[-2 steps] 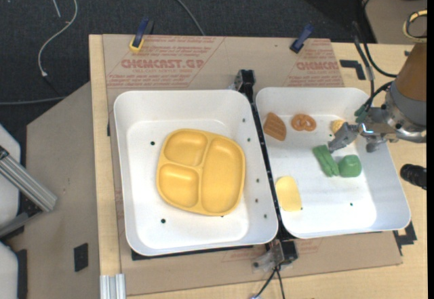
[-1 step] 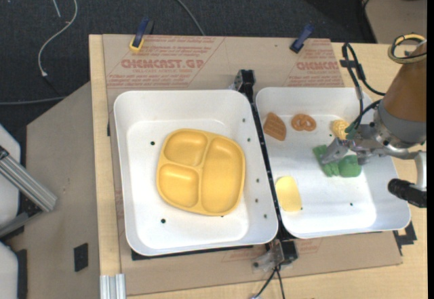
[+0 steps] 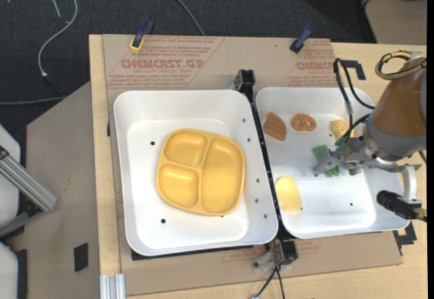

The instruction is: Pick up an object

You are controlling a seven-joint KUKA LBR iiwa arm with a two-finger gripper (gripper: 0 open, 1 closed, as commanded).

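1. Worktop (image 3: 203, 53): a brown board bearing two shallow white bins side by side, with two blue clips on its far edge.
2. Left bin (image 3: 135, 121): contains one yellow divided plate (image 3: 201, 171) with three compartments, lying flat near the bin's centre.
3. Right bin (image 3: 325, 213): contains several small items. A brown bread-like piece (image 3: 274, 126) lies at the far left; a pretzel-shaped piece (image 3: 304, 123) lies just right of it; a small yellow item (image 3: 340, 129) lies further right, beside the arm's cabling. A pale yellow piece (image 3: 288, 194) lies near the bin's left wall, on the near side.
4. A green object (image 3: 321, 152) lies mid-bin, touching or just beside the gripper tip.
5. Arm (image 3: 400, 111): enters from the right, its orange band over the right bin's right side.
6. Gripper (image 3: 333, 161): low over the right bin at the green object. Whether the fingers are released or clenched cannot be told; no grasp is confirmed.
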